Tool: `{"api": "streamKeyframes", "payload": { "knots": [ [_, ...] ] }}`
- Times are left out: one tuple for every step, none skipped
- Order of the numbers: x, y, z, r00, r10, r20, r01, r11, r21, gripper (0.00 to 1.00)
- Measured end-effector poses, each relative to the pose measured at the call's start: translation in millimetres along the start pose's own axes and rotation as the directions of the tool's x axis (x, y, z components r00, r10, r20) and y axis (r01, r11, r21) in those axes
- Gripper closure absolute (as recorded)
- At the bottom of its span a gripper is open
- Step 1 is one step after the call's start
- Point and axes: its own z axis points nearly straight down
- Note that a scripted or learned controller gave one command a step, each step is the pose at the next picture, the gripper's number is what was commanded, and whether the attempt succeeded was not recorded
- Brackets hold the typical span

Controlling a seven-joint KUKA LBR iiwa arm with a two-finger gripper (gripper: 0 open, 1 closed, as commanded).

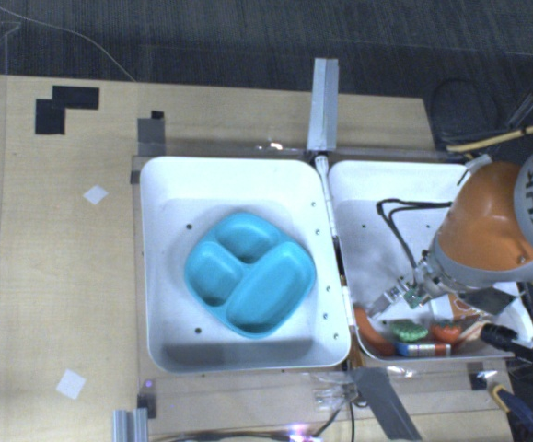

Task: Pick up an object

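Observation:
A blue three-compartment plate [249, 273] lies in the left white bin [160, 247]. In the right white bin [367, 219], small items crowd the near edge: an orange curved piece [367, 328], a green object [408, 327] and a red-orange piece [444, 332], with a grey and red stick-like item [415, 347] in front. The arm's orange band [489, 221] hangs over the right bin, and my gripper [411, 295] points down just above those items. I see nothing held between its fingers.
A black cable loop [404, 212] lies on the right bin's floor near its back. A metal bracket [322, 109] stands behind the divide between the bins. Wooden bench top spreads out to the left.

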Motion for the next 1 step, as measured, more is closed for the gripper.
{"api": "streamKeyframes", "payload": {
  "knots": [
    [-15.4, 17.8, 0.3, 0.911, -0.413, -0.003, 0.413, 0.911, -0.001, 0.00]
  ]
}}
